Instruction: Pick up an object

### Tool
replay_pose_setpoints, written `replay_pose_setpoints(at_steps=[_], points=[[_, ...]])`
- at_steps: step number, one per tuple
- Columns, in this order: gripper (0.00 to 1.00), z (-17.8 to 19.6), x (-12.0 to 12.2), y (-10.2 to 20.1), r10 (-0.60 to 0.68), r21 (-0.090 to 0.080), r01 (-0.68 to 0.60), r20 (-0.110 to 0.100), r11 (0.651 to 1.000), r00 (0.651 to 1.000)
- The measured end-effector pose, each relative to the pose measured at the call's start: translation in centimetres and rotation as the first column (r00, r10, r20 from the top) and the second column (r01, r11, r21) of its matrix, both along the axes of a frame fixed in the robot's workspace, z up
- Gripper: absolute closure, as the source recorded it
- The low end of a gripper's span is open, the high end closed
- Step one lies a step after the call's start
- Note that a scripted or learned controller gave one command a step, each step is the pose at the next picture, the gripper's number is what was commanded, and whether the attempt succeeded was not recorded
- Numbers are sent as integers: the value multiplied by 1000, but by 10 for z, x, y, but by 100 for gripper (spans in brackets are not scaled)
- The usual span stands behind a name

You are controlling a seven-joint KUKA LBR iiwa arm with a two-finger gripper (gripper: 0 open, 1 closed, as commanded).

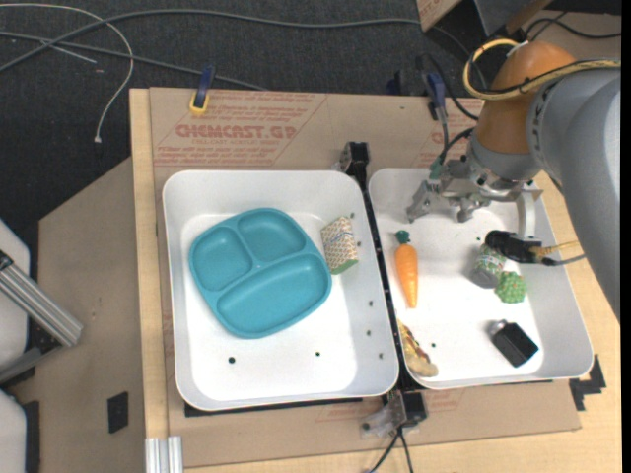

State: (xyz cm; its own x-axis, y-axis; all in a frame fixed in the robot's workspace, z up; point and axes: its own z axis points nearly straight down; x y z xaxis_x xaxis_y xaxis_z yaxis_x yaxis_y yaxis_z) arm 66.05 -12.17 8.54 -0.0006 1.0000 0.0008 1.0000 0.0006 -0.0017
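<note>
White bins [187, 264] sit side by side on a cardboard-covered bench [246, 126].

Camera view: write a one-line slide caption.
Gripper hovers over the right bin above a toy carrot; blue divided plate lies in the left bin.

Arm [582, 116] in from right, gripper [449, 205] pointing down.

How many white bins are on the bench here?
2. The left bin holds a blue divided plate; the right bin holds a toy carrot, with the gripper over its far end.
</note>
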Motion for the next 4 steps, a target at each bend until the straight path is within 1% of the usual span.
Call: replay_pose_setpoints(at_steps=[1,2,3,4], points=[[100,12,1,0,0,0,0,2,1000,1000],[100,72,-5,3,-1,-1,1,7,1000,1000],[100,126,-3,14,2,-1,-2,7,1000,1000],[100,163,-2,14,1,-1,-1,7,1000,1000]])
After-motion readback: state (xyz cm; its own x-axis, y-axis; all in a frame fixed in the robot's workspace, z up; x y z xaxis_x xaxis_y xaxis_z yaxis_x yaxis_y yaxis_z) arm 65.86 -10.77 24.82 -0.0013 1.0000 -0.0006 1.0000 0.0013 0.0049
